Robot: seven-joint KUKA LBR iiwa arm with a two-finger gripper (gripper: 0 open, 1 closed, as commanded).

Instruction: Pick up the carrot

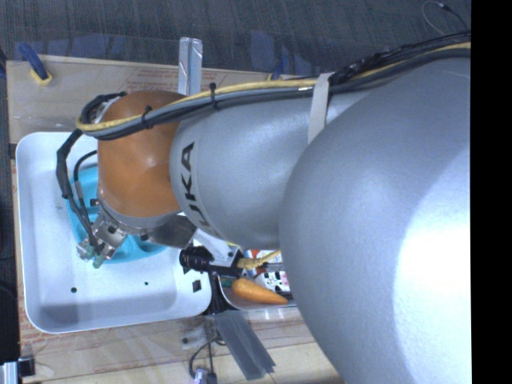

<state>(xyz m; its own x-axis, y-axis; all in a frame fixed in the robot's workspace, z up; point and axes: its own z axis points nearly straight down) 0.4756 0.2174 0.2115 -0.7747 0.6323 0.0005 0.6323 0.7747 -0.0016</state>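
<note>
1. Surface (48,94): pale wood, showing along the far edge and the near edge, carrying the two white bins.
2. Left bin (48,294): shallow, white, its near floor bare apart from a few small dark specks.
3. Blue item (120,242): lies in the left bin, mostly covered by the arm; what it is cannot be told.
4. Tool (94,250): low over the left bin, touching or just above the blue item. Whether it is wide or narrow cannot be told; nothing can be seen held in it.
5. Arm (264,174): grey with an orange band, stretched across from the right and covering most of the right bin.
6. Carrot (258,293): orange, lying at the near left corner of the right bin (214,294), beside some printed clutter, well apart from the tool.
7. Risk, as judged: the tool sits in the wrong bin; closing here would catch the blue item or nothing, and the arm's bulk crowds the carrot.
</note>
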